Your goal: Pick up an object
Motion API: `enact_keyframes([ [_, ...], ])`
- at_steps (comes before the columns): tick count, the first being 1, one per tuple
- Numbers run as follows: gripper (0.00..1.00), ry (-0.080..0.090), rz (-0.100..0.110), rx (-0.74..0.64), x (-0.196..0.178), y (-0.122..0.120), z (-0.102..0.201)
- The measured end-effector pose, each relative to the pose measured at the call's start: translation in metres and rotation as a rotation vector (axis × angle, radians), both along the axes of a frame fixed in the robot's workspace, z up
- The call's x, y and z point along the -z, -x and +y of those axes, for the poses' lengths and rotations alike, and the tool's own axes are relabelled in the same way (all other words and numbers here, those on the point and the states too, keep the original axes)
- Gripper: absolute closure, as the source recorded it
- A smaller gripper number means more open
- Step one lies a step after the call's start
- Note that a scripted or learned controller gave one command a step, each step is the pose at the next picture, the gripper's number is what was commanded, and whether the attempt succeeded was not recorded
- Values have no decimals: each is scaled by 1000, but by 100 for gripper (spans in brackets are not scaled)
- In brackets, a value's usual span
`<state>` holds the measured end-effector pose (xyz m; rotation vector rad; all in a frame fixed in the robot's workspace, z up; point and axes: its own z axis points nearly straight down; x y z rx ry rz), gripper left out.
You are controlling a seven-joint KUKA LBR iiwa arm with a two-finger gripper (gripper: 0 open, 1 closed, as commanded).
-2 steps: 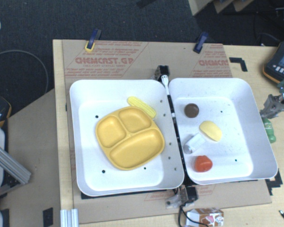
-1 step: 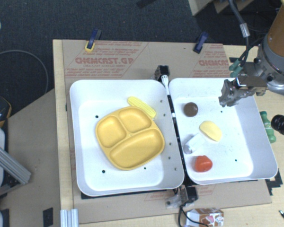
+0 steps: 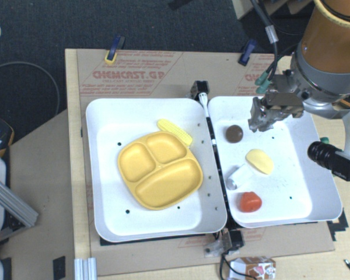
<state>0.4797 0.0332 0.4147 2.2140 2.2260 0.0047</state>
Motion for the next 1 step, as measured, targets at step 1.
enact_keyframes([
  [1,100,0,0,0,-10,0,42],
])
